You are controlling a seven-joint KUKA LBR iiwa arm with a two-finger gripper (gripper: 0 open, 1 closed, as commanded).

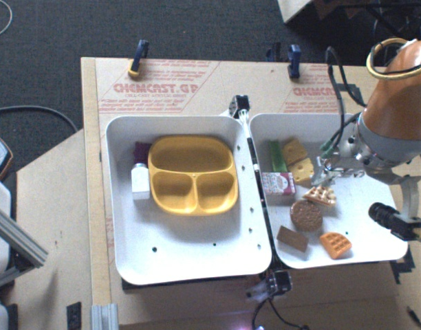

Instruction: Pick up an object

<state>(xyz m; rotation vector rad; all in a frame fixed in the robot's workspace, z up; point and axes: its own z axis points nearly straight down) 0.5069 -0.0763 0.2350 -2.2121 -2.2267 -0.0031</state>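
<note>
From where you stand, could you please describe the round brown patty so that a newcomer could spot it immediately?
Look in the right-hand white bin, the one the arm reaches into. Near its middle, below the waffle piece and above the flat brown rectangle, lies the round brown patty. It is the one dark disc among its squarer neighbours.

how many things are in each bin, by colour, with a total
Left bin:
yellow divided tray: 1
white bottle: 1
dark purple item, mostly hidden behind the bottle: 1

Right bin:
green bar: 1
yellow cheese pieces: 2
pink-and-white carton: 1
tan waffle: 1
brown round patty: 1
brown flat piece: 1
orange cracker: 1

Total: 11
</note>
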